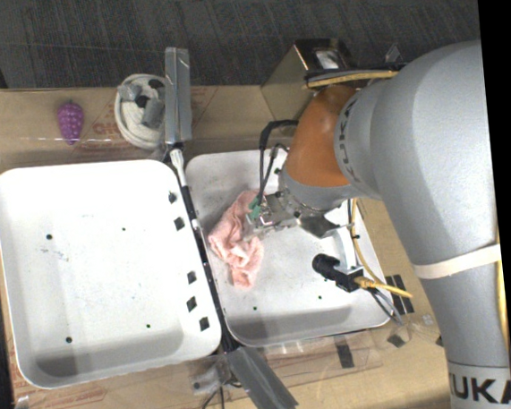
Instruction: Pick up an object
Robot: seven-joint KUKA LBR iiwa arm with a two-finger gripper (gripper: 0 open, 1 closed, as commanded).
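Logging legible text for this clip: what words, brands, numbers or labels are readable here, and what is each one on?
"UKA": large dark letters on the grey robot arm's base at the lower right; the brand name is cut off by the frame edge.
Faint reddish print on the cardboard bench surface beside the purple grape-like toy: too blurred to read.
Small label on the tan box behind the arm: too small to read.

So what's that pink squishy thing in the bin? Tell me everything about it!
It looks like a pink cloth, soft and crumpled into a wrinkly heap, pale pink with lighter folds. It lies in the right bin, on the bin's left side close to the divider between the two bins. The gripper is right at its upper right edge, seemingly touching it. Whether the cloth is actually gripped can't be told.
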